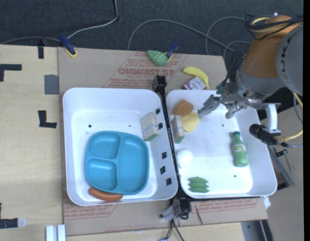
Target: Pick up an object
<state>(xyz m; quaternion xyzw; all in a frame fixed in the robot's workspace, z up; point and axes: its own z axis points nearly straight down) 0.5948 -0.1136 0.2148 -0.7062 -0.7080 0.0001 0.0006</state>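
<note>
white right bin (255, 182): end effector (219, 107) open above yellow item (190, 122).

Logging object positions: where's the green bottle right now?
In the camera view, the green bottle lies in the right bin, near its right wall, below the gripper and up-right of the green pea pods.

One fixed camera looks down at a slant from above the bench (24, 134), taking in both bins (74, 134) at middling range.
</note>
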